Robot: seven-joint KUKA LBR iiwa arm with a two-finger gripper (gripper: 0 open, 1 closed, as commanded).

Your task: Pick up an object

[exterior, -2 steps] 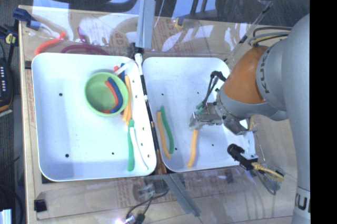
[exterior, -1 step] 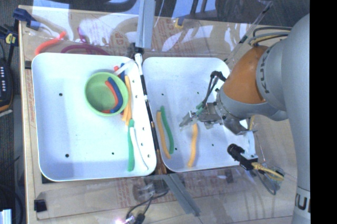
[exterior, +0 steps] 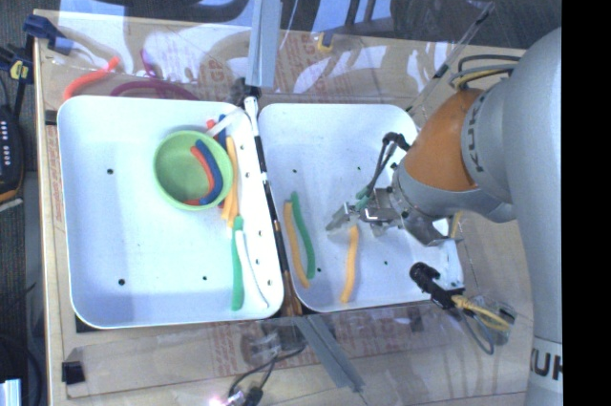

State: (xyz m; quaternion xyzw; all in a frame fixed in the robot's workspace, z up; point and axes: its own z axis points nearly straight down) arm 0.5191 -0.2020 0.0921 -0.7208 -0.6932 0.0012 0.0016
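Over the right bin, my tool hangs low, just above the orange strip; can't tell its spread. Nothing lifted yet; the grasp remains.

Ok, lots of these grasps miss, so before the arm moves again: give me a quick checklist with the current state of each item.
1. Gripper is over the right bin: ok.
2. A target lies close: the orange strip is just below the gripper: ok.
3. Something is held between the fingers: cannot tell, the view is too small there.
4. Neighbouring items are apart from the target: the green strip lies to its left, with a gap: ok.
5. Left bin items are out of the way: the green bowl sits well left of the divider: ok.
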